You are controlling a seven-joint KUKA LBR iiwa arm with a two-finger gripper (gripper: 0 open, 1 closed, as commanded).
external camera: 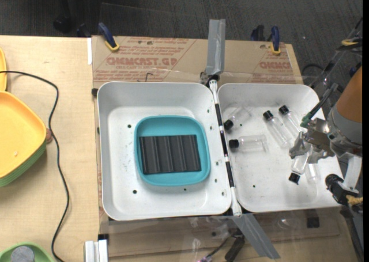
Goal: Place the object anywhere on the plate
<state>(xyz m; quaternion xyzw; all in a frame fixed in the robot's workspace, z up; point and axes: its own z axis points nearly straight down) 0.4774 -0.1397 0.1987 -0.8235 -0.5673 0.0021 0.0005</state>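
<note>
A teal plate [171, 127] with a dark ribbed centre lies in the left white bin [115, 157]. Several clear vials with black caps lie in the right white bin [259, 189]: one [249, 141] near the divider, another [237, 117] above it, two [279, 127] toward the back right. My gripper [304, 148] hangs low over the right side of this bin. A further vial [298, 167], black cap toward the front, lies just below and against the gripper. Whether it is held is unclear.
A ridge [222, 140] divides the two bins. Yellow dishes [17, 140] are stacked on the wooden table at far left, with a black cable [57, 157] running past them. Cardboard [173, 59] with blue clamps sits behind the bins.
</note>
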